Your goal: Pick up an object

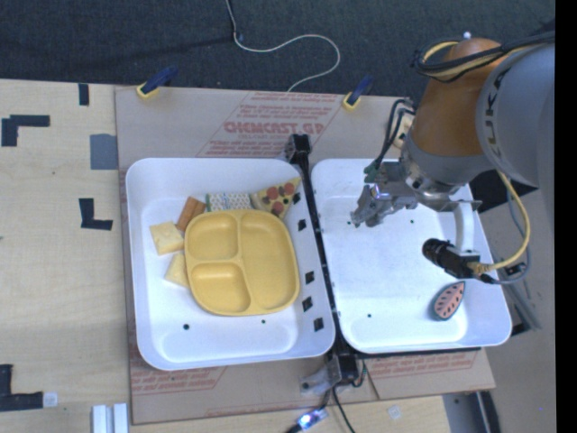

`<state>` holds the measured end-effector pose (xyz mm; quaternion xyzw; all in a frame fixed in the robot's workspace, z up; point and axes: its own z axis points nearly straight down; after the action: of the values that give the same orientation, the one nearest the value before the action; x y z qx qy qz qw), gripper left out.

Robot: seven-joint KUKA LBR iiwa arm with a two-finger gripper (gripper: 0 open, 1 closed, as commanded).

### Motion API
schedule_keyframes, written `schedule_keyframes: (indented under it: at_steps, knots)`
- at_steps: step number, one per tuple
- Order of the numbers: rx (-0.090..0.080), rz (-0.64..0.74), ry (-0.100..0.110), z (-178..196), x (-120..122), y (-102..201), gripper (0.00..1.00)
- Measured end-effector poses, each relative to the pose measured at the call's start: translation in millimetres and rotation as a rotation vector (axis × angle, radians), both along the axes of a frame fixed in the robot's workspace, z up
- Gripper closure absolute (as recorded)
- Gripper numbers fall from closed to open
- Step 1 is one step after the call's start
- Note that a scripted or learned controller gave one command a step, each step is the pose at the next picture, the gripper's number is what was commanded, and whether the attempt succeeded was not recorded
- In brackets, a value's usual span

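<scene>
While the hand (368, 213) hovers over the right white plastic bin (397, 332), grip state untellable, "CHEMCAST" in red marks the brown cardboard sheet (261, 129).

My bench (54, 188) is pale wood with dark marks. A cardboard sheet (261, 120) lies clipped on it. Dark carpet (135, 16) spreads behind, crossed by a thin white cable (297, 43).

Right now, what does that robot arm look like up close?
The arm is thick, rounded and grey, with a broad orange band above the wrist. Yellow and black cables loop alongside it. It ends in a small grey metal gripper.
</scene>
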<state>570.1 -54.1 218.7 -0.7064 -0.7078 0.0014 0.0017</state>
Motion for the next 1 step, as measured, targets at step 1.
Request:
schedule_keyframes:
  at_steps: [1]
  knots:
    - [0.002,0.004,-0.001,13.1,-25.2,43.8,1.00]
